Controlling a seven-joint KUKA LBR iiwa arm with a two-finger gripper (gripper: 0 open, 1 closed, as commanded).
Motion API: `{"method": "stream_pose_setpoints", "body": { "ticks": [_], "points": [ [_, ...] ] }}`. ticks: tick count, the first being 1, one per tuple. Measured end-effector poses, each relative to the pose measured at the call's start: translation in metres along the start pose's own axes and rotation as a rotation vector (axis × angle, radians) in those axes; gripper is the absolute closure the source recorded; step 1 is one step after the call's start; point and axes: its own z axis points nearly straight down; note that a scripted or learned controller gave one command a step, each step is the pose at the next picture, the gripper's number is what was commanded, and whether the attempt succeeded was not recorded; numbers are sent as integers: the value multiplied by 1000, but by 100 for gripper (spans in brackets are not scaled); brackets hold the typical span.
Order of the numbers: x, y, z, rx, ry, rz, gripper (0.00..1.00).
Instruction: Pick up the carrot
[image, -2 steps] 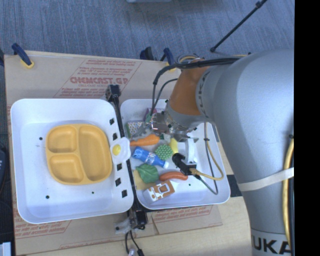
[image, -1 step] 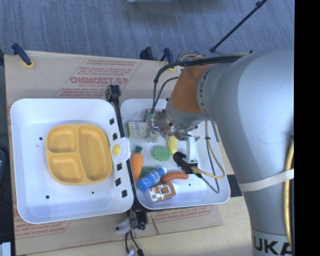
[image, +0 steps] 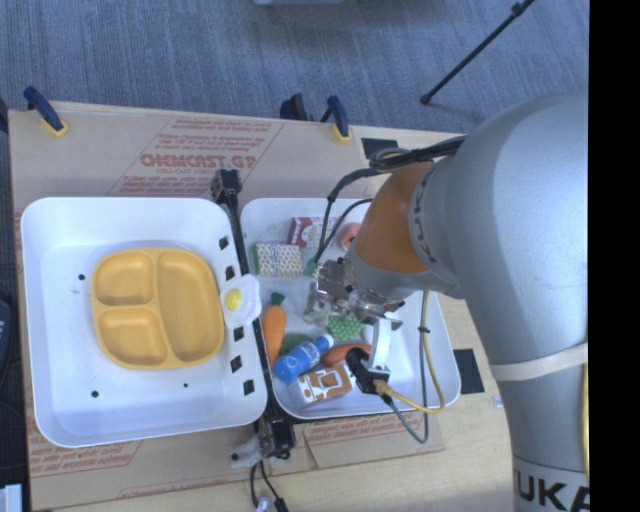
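The carrot (image: 273, 331), orange with a green top, lies along the left wall of the right bin (image: 440, 380), pointing toward the front. My gripper (image: 333, 300) hangs over the middle of that bin, a little to the right of the carrot and apart from it. The wrist and arm cover its fingertips from above. Nothing is seen held.
Around the gripper lie a blue bottle (image: 300, 357), a small printed box (image: 327, 384), a green-patterned packet (image: 279, 260), a red-and-white carton (image: 303, 232) and a fried-egg toy (image: 238, 298) on the bin divider. The left bin (image: 50, 400) holds a yellow sectioned plate (image: 155, 306).
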Motion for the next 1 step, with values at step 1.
{"method": "stream_pose_setpoints", "body": {
  "ticks": [1],
  "points": [
    [0, 0, 0, 0, 0, 1, 0]
  ]
}}
